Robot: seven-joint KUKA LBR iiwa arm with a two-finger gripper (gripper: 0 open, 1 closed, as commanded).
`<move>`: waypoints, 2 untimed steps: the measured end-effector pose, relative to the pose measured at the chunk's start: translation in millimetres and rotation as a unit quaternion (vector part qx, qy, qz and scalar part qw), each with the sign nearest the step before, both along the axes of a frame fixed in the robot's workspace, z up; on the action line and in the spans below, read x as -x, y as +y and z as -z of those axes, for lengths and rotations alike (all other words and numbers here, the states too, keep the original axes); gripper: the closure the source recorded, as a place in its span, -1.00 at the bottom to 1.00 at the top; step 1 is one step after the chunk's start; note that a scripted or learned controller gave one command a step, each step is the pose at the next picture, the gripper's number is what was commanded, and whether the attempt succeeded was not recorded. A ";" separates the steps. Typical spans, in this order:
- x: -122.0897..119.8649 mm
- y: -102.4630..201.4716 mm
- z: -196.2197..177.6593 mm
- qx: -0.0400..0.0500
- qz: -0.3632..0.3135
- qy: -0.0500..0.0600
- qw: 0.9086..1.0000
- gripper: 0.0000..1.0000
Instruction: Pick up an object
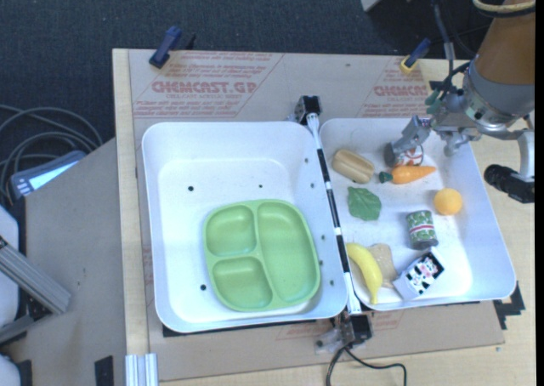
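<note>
My gripper [406,151] hangs low over the back of the right bin [489,231], just above the stalk end of an orange carrot [411,174]. A small red-and-white thing [412,156] shows right at the gripper's tip; whether it is held cannot be made out. A tan bread roll [353,165] lies to the gripper's left. Further forward lie a green leaf [364,203], an orange ball [448,201], a green can [420,228], a banana [365,267], a beige cracker [383,258] and a black-and-white box [422,274].
The left bin [170,206] holds a green divided plate [259,252]. A black clip [308,107] sits at the back of the wall between the bins. The arm [501,61] comes in from the upper right. Blue clamps [166,46] pin the cardboard's back corners.
</note>
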State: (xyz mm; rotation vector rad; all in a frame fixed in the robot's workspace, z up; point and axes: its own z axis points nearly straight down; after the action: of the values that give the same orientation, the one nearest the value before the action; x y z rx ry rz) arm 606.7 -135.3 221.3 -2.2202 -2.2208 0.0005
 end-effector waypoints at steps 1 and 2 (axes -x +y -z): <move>-39.6 -13.1 115.7 0.001 0.001 0.003 1.000 -1.00; -50.6 18.5 140.8 0.004 0.007 0.019 1.000 -1.00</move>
State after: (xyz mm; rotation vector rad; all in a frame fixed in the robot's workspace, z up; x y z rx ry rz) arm 657.3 -116.8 80.5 -2.2203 -2.1892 0.0509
